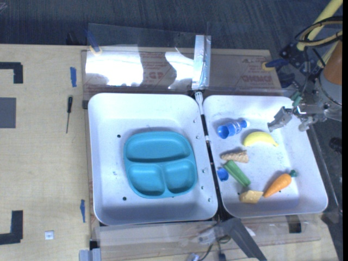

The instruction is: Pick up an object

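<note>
The right bin [310,167] holds several toy items: a blue bottle [230,129], a yellow banana [260,140], a tan bread piece [235,156], a green cucumber [237,173], an orange carrot [278,183], a small blue piece [222,174] and a tan cracker [250,196]. My gripper [292,120] hovers over the bin's upper right part, just above and right of the banana. It is open, with nothing between its fingers.
The left bin [103,118] carries a blue divided plate [160,163]. A clear plastic wall [147,64] with a metal post [201,61] stands behind both bins. Cables [315,34] hang at the upper right. A screwdriver [69,113] lies on the bench at the left.
</note>
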Controlling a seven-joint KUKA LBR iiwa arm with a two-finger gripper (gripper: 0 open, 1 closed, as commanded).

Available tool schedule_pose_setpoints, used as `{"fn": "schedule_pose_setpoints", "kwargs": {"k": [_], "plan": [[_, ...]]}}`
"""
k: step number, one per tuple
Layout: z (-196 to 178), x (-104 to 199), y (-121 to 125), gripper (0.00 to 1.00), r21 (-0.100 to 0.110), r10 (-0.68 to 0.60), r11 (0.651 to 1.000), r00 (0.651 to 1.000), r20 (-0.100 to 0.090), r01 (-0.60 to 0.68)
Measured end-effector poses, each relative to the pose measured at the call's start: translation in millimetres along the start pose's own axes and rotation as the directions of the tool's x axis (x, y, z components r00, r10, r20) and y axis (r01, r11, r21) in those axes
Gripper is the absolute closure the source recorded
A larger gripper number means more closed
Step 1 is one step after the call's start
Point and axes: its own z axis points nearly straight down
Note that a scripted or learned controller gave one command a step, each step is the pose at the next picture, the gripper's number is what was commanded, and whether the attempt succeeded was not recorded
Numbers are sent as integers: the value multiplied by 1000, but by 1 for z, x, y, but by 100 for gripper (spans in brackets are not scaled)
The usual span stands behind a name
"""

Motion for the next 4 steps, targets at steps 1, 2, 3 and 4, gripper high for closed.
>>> {"fn": "schedule_pose_setpoints", "kwargs": {"k": [1,2,3,4], "plan": [[125,8,38,0,-2,-306,952,952,1,306],[116,8,40,100,-5,-305,952,952,2,305],[-14,44,34,100,-12,-325,946,946,7,325],[-9,44,32,0,-3,-323,946,946,3,323]]}}
